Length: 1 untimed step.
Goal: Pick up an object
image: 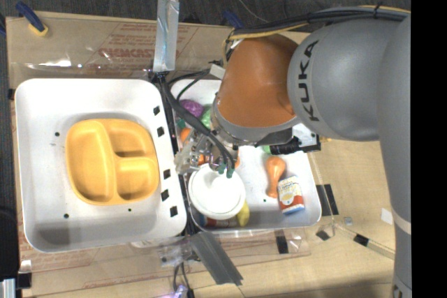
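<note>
The grey arm with its orange band (pixel 258 84) reaches over the right bin (pixel 311 209). My gripper (pixel 202 153) hangs low at that bin's left side, just above a white round bowl (pixel 218 195). Under and around it lie small toys: a purple piece (pixel 190 108), a green piece (pixel 207 118), an orange piece (pixel 184 134). To the right lie an orange drumstick-shaped toy (pixel 274 173) and a small carton with a red and blue label (pixel 290 195). The arm hides much of this bin.
The left bin (pixel 35 150) holds a yellow divided tray (pixel 112 159). A dividing wall with black clips (pixel 167 164) runs between the bins. Cardboard (pixel 91 31) and tape lie behind them, and a yellow thing (pixel 243 218) peeks from under the bowl.
</note>
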Tool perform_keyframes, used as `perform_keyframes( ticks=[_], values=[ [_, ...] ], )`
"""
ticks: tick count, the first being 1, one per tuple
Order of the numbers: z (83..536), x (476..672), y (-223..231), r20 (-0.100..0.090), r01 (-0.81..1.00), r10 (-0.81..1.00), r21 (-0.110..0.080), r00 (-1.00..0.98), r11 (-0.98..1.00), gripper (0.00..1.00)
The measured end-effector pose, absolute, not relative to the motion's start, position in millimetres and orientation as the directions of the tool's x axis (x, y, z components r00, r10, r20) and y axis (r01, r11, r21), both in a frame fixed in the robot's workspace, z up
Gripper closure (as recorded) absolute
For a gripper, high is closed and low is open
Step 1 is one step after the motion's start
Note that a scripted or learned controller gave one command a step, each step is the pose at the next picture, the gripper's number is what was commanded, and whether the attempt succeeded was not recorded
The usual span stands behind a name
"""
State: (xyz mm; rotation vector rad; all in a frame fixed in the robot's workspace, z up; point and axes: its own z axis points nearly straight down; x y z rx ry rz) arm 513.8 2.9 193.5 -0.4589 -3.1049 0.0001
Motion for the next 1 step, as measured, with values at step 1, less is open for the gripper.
perform_keyframes(
  ticks=[1],
  values=[
    [301.4, 547.3, -84.2, -0.007, 0.556, 0.556, 0.001, -0.831, 0.831, 1.0]
  ],
)
